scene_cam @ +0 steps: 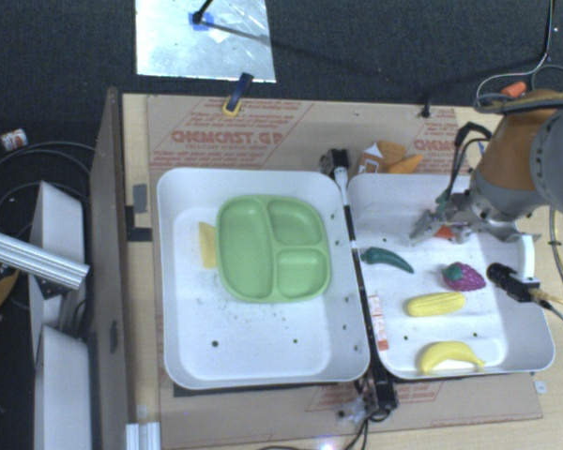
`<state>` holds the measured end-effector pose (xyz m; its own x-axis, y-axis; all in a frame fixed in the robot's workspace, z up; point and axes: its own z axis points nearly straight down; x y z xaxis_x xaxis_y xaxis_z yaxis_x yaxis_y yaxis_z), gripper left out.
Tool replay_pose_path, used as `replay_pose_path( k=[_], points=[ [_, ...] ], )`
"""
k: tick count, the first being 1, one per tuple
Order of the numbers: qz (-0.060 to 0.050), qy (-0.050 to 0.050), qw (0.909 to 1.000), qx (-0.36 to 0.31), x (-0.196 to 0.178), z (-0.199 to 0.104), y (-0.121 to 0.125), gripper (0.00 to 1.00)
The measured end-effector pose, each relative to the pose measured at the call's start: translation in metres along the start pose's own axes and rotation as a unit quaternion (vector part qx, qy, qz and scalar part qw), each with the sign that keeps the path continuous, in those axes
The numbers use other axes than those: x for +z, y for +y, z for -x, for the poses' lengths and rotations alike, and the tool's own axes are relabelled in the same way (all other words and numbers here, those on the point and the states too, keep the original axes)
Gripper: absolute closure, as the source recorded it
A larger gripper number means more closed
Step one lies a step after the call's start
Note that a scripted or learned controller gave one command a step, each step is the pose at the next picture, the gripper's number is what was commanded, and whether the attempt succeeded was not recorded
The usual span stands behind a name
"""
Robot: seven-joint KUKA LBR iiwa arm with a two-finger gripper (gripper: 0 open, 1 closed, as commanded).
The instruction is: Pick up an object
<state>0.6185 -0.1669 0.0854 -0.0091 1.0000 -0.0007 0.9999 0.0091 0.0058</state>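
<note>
- Reaching in from the right, the grey arm (pixel 521 162) hangs its gripper (pixel 441 228) low over the far half of the right bin (pixel 394 204). The arm's bulk hides that bin's far right corner.
- Whether the gripper is spread or pressed together I cannot tell, as its metal tip reads as a grey blur.
- A red speck (pixel 446 236) sits right at the tip, too small to identify. Whether it touches the gripper is unclear.
- Closest to the gripper, a little left of it and toward the camera, lies a dark green pepper (pixel 388 259), near the wall between the bins.
- Just in front of the gripper, apart from it, sits a purple-red berry (pixel 463 276). Its surface detail is too fine to make out.
- Farther toward the camera from the gripper lies a yellow corn cob (pixel 434 304), and past that a banana (pixel 450 354) rests by the bin's near rim.
- Well left of the gripper, in the left bin (pixel 197 345), rests a green plate (pixel 272 249) with three compartments. A yellow strip (pixel 207 245) is partly tucked under its left edge.
- Behind and left of the gripper, outside the bins, an orange piece (pixel 401 163) is partly hidden by the right bin's rim.
- Brown cardboard (pixel 291 120) under the bins carries red lettering, "CHEMCAST GP", behind the left bin. A second print behind the gripper is cut off by the arm after "CHEMC". The smaller print beside both cannot be read.
</note>
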Motion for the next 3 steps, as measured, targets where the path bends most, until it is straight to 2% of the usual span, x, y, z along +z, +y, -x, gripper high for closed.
replay_pose_path(
  k=[1,2,3],
  points=[
    [0.003,-0.002,1.0,0.001,-0.042,0.024,0.054,0.0],
    [-0.002,0.001,1.0,0.001,0.003,-0.027,0.045,0.0],
    [-0.003,0.0,1.0,0.004,0.001,-0.03,0.021,0.0]
  ],
)
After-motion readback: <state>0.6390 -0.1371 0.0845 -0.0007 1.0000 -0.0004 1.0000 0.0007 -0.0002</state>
